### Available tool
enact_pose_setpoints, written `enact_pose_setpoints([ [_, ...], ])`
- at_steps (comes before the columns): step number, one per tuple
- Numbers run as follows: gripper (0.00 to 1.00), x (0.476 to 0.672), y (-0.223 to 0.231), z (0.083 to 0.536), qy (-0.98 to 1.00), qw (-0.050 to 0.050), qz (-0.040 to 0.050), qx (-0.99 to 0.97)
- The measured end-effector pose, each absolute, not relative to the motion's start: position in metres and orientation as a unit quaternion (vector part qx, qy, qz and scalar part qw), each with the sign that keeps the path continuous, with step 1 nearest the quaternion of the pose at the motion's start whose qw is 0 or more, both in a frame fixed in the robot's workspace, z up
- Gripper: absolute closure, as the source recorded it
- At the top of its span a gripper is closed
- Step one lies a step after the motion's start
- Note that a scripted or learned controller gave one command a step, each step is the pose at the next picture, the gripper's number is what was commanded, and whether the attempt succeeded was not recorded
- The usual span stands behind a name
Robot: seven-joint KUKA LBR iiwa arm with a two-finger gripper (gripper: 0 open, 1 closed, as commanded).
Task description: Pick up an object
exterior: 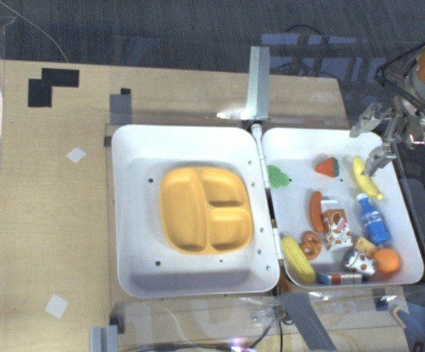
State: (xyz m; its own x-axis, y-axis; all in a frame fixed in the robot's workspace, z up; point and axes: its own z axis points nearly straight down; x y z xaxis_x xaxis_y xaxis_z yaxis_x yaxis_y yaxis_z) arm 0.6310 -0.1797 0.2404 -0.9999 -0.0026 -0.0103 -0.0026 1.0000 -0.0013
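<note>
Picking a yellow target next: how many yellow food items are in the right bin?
2. A banana lies near the bin's right wall, beside the end effector. A corn cob lies at the front left corner. Clutter at the front may hide more.

The wooden bench (58, 218) bears two white bins (124, 196) (300, 141) side by side.

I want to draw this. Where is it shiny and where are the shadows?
In the camera view, glare shines on the metal post between the bins; a soft shadow lies inside the left bin below the yellow tray; the gripper near the banana looks slightly blurry.
</note>
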Motion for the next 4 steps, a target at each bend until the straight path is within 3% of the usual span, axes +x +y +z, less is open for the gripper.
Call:
enact_pose_setpoints([
  [1, 0.0, 0.637, -0.179, 0.15, 0.995, 0.002, 0.0006, 0.1],
  [2, 0.0, 0.65, -0.17, 0.124, 0.955, 0.005, 0.001, 0.298],
  [3, 0.0, 0.658, -0.107, 0.09, 0.922, 0.004, -0.0006, 0.387],
  [4, 0.0, 0.661, -0.087, 0.089, 0.856, 0.005, 0.0017, 0.517],
])
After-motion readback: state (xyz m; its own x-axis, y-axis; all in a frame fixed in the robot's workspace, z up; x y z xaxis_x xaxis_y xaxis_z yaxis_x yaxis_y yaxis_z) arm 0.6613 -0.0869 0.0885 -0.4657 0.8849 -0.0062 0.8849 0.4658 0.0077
